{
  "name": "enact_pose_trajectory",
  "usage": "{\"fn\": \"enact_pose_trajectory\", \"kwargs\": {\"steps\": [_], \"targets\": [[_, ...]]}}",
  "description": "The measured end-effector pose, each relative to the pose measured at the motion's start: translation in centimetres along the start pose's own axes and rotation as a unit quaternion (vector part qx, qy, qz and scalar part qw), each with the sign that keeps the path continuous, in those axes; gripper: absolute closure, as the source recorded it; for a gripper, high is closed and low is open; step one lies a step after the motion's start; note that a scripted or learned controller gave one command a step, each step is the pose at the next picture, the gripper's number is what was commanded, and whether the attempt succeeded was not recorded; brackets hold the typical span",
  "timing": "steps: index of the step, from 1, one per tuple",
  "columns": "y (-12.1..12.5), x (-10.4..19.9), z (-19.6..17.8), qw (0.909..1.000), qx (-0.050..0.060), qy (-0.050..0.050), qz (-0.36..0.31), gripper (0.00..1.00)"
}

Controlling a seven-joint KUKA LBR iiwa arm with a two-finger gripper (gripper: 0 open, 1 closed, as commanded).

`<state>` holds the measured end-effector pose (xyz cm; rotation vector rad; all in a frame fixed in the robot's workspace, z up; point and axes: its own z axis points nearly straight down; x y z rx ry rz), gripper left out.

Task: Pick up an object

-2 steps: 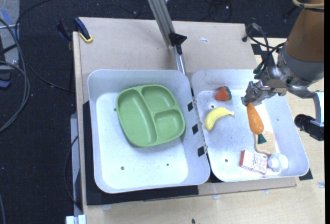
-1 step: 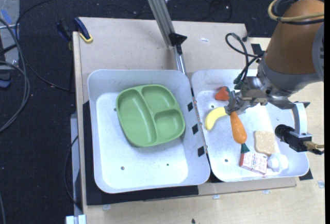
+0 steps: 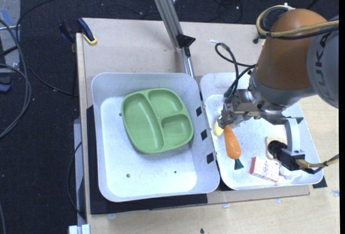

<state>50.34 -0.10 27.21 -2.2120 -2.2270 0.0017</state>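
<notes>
On the surface [image 3: 129,44] two bins sit side by side. The left bin [image 3: 151,171] holds a divided plate [image 3: 157,119] lying toward its far half. In the right bin [image 3: 253,141] my end effector [image 3: 229,117] hangs over the left part, at the far end of a carrot [image 3: 232,144] that lies along that side, with a small rounded piece [image 3: 218,129] just beside it on the left and a small carton [image 3: 265,169] to its right, near the front edge.
</notes>
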Motion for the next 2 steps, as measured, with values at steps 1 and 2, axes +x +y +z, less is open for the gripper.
{"fn": "enact_pose_trajectory", "kwargs": {"steps": [1, 2], "targets": [[-0.5, 4.9, 0.2, 1.0000, -0.001, 0.000, 0.000, 1.00], [-1.2, 9.1, 2.0, 1.0000, 0.000, 0.000, 0.000, 1.00]]}}
